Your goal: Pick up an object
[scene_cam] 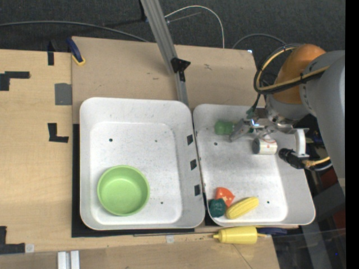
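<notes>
**Camera view: gripper low over the far end of the right bin, beside a green object**

Camera view, taking the right bin [280, 175] as the landmark. The grey arm [331, 88] with its orange band [297, 72] comes in from the right and bends down over the bin's far end. The gripper [242, 129] sits low there, its fingers spread apart and pointing left, with nothing between them. Just left of the fingertips, in the bin's far left corner, lies a small green object [224, 128]; whether a fingertip touches it cannot be told.

At the near end of the right bin three pieces cluster together: an orange-red piece [225, 194], a dark green piece [217, 207] just in front of it, and a yellow corn cob [242, 207] lying slantwise to their right. Outside the bin, just beyond its near edge, a yellow bottle [238, 235] lies on its side on the bench [129, 66].

Left of the right bin and touching it stands the left bin [134, 116], with a green bowl [123, 190] upright in its near left corner.
</notes>
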Controlling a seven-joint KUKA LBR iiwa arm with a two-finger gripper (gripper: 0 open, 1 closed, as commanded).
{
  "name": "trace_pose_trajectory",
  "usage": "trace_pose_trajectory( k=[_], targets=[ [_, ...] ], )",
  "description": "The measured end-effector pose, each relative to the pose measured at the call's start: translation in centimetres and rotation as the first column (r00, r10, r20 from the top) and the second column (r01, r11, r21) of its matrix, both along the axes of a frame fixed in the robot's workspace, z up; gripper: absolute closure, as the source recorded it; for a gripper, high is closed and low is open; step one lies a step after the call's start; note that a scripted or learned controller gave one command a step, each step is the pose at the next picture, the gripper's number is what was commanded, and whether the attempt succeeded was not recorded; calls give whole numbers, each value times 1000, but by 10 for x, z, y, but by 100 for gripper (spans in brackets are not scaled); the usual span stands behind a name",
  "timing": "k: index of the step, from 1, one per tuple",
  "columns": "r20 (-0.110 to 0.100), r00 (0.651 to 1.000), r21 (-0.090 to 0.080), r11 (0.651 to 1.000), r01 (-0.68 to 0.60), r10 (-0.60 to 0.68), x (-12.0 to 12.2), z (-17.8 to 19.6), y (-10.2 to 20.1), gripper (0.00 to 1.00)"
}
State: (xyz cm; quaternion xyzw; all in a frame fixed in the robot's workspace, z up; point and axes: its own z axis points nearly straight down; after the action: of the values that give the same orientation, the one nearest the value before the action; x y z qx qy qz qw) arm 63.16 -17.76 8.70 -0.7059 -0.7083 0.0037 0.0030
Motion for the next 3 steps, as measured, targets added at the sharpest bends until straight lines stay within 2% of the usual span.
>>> trace_pose_trajectory(
  k=[1,2,3],
  targets=[
    [-1,1000,1,1000,-2,2,0,11,1,100],
    [12,1000,1,1000,3,-3,-8,59,1,100],
    [14,1000,0,1000,1,-1,-1,106,7,100]
  ],
)
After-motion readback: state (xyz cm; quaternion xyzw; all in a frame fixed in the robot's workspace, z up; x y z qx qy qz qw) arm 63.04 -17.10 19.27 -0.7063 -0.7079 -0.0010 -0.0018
